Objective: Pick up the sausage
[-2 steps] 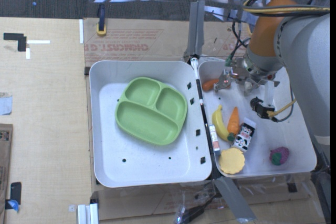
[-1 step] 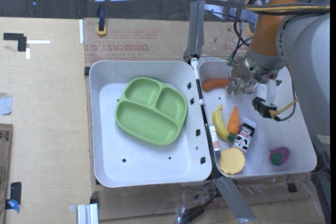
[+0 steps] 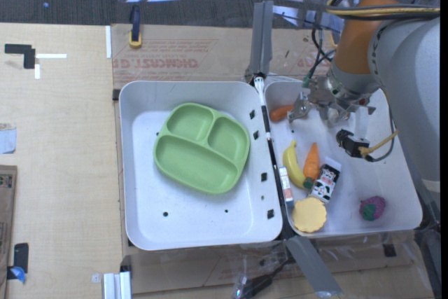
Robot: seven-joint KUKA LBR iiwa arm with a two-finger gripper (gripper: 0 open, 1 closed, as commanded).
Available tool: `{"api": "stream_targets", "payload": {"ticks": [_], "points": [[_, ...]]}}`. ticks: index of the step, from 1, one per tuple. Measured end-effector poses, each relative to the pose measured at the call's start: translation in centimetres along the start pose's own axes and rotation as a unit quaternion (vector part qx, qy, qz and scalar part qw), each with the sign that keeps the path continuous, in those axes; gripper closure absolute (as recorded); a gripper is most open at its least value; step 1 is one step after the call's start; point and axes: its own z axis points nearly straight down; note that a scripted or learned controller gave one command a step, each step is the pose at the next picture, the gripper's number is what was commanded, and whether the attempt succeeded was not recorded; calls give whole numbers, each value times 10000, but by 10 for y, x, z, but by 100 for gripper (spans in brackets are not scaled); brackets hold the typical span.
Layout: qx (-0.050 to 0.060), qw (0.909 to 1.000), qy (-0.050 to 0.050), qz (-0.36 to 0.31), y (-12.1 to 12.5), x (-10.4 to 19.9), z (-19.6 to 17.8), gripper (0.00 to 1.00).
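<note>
The sausage (image 3: 280, 113), a short orange-red piece, lies at the back left of the right bin (image 3: 399, 171), close to the divider. My gripper (image 3: 316, 113) hangs low over the back of that bin, just right of the sausage. Its fingers stand apart, the left fingertip (image 3: 299, 110) almost at the sausage's right end. Nothing sits between the fingers. The orange band and grey wrist rise above it to the right.
The right bin also holds a banana (image 3: 294, 164), a carrot (image 3: 311, 159), a small milk carton (image 3: 326, 182), a yellow round piece (image 3: 309, 214) and purple grapes (image 3: 372, 207). A green divided plate (image 3: 201, 148) lies in the left bin (image 3: 140, 220).
</note>
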Motion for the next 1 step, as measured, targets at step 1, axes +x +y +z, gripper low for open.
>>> {"api": "stream_targets", "payload": {"ticks": [1], "points": [[62, 10000, -12, -2, -2, -2, -5, 100]]}}
